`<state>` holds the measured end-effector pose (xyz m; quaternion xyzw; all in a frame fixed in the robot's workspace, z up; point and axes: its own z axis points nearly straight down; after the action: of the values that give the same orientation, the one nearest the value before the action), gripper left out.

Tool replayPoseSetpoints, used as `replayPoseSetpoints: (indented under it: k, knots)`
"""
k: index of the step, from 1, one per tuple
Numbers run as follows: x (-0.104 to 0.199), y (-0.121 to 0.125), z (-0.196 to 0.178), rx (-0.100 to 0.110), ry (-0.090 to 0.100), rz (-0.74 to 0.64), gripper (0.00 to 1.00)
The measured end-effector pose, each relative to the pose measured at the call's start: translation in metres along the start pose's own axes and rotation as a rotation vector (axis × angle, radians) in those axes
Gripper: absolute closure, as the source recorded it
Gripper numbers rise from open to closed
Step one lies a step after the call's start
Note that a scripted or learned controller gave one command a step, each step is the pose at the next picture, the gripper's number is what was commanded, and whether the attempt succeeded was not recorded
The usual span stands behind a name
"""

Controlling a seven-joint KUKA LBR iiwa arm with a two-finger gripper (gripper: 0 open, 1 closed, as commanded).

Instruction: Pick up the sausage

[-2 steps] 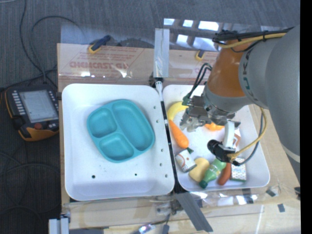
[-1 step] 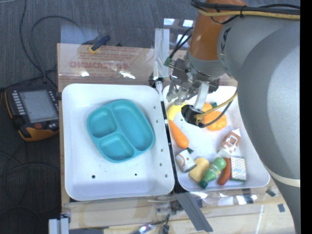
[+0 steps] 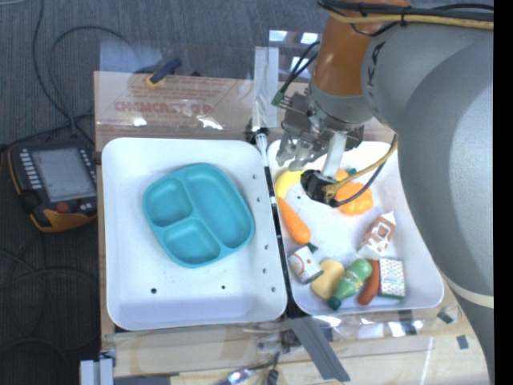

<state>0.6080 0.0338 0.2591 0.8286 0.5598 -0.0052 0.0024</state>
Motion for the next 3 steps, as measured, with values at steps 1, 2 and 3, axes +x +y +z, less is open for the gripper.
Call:
replayPoseSetpoints:
  k: [1, 2, 3]
  knots:
    - [0.000, 0.000, -0.008, 0.001, -0.006, -0.001, 1.00]
    - [-0.001, 0.000, -0.016, 0.002, -0.011, -0.001, 1.00]
    - [-0.001, 0.000, -0.025, 0.004, -0.017, -0.002, 1.00]
